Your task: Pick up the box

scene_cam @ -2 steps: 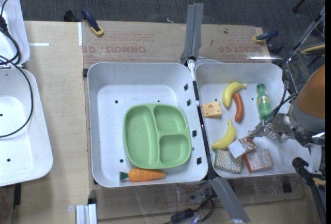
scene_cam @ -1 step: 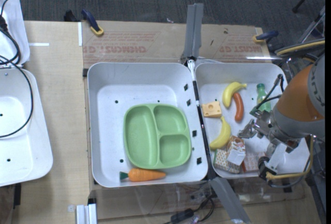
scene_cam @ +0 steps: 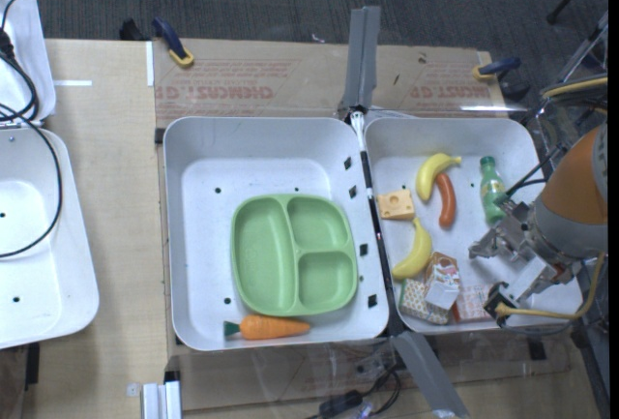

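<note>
The small carton box (scene_cam: 443, 289) lies untouched near the front edge of the right bin (scene_cam: 523, 138), beside a banana (scene_cam: 414, 253). The tool (scene_cam: 510, 262) hovers open and empty just beside it; grasping and lifting remain.

Red print runs across the cardboard sheet (scene_cam: 290, 83) behind the bins, upside down from this view; its large line seems to read "CHEMCO'S," with smaller lines too blurred to read. The box (scene_cam: 443, 289) bears coloured print too small to read.
</note>
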Motion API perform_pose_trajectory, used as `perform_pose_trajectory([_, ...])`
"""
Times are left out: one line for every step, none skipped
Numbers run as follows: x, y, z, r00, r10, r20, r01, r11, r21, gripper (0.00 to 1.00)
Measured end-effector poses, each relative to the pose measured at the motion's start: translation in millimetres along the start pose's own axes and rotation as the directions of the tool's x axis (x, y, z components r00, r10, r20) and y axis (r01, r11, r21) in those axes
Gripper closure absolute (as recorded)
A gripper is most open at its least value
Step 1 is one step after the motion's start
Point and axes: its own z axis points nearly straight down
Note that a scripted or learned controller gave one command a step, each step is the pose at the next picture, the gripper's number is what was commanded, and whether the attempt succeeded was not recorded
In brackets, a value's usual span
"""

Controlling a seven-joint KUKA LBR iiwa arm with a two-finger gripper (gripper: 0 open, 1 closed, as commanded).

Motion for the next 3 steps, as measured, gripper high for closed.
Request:
perform_pose_trajectory([59.1,-6.6,-0.1,1.0,-0.024,0.0,0.024,1.0,0.0,0.0])
perform_pose_trajectory([49.9,-34.3,-12.2,0.888,0.458,-0.043,-0.459,0.888,-0.026,0.0])
perform_pose_trajectory([123.4,40.6,-91.1,0.911,0.413,-0.001,-0.413,0.911,-0.002,0.0])
